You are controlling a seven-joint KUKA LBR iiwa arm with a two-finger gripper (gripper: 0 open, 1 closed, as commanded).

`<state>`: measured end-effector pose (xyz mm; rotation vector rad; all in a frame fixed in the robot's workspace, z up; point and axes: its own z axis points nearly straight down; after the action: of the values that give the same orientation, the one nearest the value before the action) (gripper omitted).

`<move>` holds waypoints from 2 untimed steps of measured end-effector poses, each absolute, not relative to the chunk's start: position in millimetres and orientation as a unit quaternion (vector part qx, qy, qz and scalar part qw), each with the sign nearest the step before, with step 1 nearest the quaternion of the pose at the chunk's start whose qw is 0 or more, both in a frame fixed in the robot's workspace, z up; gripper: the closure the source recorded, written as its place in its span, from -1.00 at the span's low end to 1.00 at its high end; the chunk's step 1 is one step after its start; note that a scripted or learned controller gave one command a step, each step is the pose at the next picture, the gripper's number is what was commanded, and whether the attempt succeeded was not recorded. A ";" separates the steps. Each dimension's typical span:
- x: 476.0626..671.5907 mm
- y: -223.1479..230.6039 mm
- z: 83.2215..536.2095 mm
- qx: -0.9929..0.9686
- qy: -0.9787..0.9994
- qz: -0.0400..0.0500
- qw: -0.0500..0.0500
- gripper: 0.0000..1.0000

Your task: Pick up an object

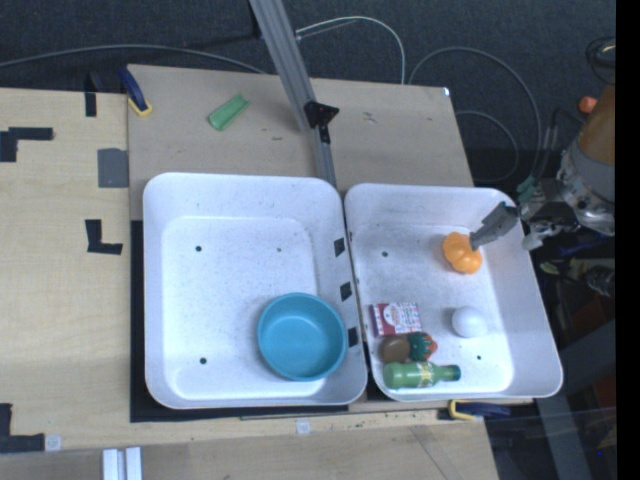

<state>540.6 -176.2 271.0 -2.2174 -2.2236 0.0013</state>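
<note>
One target in reach: orange ball, upper part of the right bin, near its right wall.
Gripper: sits at about 1 o'clock from the ball, tip just beside or touching its upper right edge; can't tell which.
Fingers: can't tell whether apart or together; they read as one dark grey wedge.
Held: nothing visible between the fingers.
Finger axis: runs from 2 o'clock down to 8 o'clock, pointing at the ball.
Ball shape: round, no long axis, approach angle is free.
Next move, my guess: short shift toward 7 o'clock to centre over the ball.
Other options: white ball at 6 o'clock from the orange one, well apart.
</note>
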 end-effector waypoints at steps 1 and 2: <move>540.6 -176.2 271.0 -0.706 -0.708 0.000 0.001 -1.00; 538.4 -172.4 227.2 -0.707 -0.708 0.002 0.002 -1.00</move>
<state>538.4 -172.4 227.2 -2.2166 -2.2199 0.0059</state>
